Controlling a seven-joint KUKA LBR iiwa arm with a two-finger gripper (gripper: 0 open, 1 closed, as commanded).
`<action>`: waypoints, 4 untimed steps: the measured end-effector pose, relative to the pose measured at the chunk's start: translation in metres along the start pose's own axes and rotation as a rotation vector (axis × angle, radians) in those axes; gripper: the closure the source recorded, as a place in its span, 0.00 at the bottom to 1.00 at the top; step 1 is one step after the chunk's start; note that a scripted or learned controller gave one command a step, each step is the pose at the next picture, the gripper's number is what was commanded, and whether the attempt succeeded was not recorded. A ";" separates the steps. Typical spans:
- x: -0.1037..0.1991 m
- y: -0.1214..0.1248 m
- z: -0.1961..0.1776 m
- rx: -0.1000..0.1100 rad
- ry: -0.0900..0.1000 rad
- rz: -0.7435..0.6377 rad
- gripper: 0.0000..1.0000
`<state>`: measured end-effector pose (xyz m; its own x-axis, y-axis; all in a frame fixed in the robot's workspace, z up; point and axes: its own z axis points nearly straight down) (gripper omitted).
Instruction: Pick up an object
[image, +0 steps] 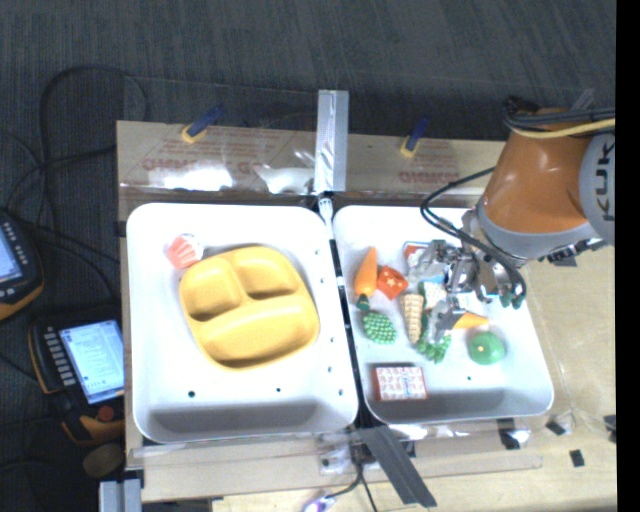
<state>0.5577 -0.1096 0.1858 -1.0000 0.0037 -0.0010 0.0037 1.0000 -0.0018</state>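
On the bench (585, 330) the two white bins sit side by side. The left bin (160, 370) is mostly taken up by a big yellow divided tray (250, 303), with a small pink-and-white thing (184, 250) by its far left corner. The arm (545, 185) comes in over the right bin (520, 385), where all the little toy food is: an orange carrot (366, 272) by the divider wall, a red piece (391, 282), a green bumpy cluster (378, 327), a corn cob (413, 315), a green ball (486, 347) and a flat patterned card (400, 381) by the near wall. The gripper (452, 300) is low in the middle of that pile; can't tell how wide its fingers are, too cluttered. The corn cob looks closest, just toward the divider from them, long axis running far wall to near wall.
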 end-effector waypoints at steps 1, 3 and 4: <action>-0.028 0.000 0.079 0.003 -0.016 0.005 0.00; -0.016 0.004 0.088 0.011 -0.029 -0.179 0.00; -0.016 0.005 0.087 0.009 -0.027 -0.173 0.00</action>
<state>0.5735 -0.1049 0.0984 -0.9852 -0.1691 -0.0270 -0.1687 0.9856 -0.0137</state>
